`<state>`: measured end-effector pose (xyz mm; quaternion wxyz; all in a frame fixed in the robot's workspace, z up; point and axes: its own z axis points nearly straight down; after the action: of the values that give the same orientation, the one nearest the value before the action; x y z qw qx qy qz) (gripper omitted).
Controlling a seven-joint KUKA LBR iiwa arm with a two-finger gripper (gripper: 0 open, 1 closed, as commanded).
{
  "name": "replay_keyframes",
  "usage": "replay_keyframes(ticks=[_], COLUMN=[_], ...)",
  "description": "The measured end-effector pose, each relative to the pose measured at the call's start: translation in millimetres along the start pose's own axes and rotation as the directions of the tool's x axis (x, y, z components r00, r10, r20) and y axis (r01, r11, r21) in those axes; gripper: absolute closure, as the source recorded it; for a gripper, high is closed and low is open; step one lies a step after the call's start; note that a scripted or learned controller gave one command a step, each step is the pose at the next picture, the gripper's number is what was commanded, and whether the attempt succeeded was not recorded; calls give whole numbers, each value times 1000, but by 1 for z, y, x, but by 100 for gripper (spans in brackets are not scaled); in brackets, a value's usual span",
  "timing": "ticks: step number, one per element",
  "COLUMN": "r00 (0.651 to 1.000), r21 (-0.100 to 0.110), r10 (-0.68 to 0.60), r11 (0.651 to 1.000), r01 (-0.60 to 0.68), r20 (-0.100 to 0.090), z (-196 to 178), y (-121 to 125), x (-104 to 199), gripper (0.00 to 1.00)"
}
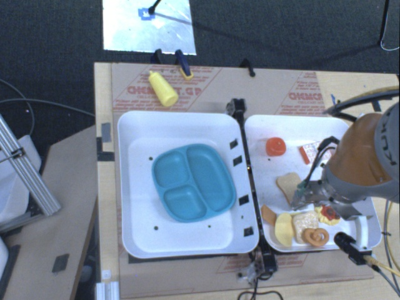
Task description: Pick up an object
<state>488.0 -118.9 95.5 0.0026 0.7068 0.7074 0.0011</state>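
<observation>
Now | pincer [304, 195] low in right bin [294, 125] | tan slice [289, 185] just beside | grip state unclear

Two white bins [134, 167], one blue divided plate [194, 182], one yellow bottle [162, 89], one orange cup [275, 146], several toy foods [306, 227]

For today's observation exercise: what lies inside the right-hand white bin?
In the right bin: an orange round piece, a red packet, a tan slice, a yellow piece and a pretzel. The arm covers the bin's right part.
</observation>
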Motion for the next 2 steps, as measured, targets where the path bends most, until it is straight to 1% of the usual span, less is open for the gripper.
replay_keyframes(ticks=[1, 2], r00=[1000, 1000], r21=[-6, -6], r10=[-6, 1], r11=[1000, 1000], r01=[6, -1], r20=[1, 2], z=[-60, 10], y=[67, 40], x=[-5, 6], gripper=[100, 100])
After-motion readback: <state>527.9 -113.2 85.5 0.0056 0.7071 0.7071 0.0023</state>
